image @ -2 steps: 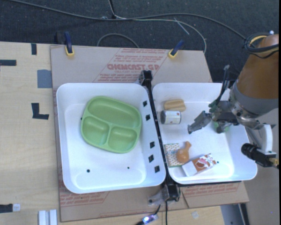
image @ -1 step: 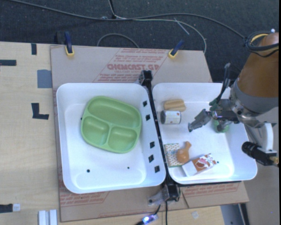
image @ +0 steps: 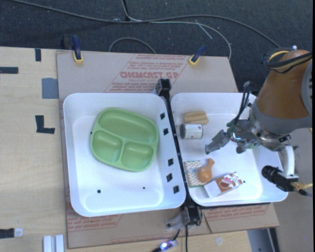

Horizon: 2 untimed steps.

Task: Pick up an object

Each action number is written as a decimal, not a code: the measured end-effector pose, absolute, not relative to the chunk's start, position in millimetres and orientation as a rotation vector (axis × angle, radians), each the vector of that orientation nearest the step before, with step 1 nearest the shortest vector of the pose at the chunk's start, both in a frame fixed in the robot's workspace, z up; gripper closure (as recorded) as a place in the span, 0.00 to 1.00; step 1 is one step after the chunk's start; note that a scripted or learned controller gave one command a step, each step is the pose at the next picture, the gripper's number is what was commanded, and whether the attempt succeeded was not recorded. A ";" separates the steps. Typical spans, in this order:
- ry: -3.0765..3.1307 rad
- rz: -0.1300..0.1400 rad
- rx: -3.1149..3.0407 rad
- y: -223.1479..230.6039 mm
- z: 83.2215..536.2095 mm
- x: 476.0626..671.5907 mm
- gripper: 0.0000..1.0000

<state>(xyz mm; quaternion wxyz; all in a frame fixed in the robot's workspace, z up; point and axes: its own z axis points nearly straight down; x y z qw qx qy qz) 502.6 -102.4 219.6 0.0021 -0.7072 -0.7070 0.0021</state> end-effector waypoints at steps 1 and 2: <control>-2.216 0.009 -2.217 -103.6 154.9 502.1 0.00; -2.218 0.008 -2.217 -101.0 109.4 505.5 0.00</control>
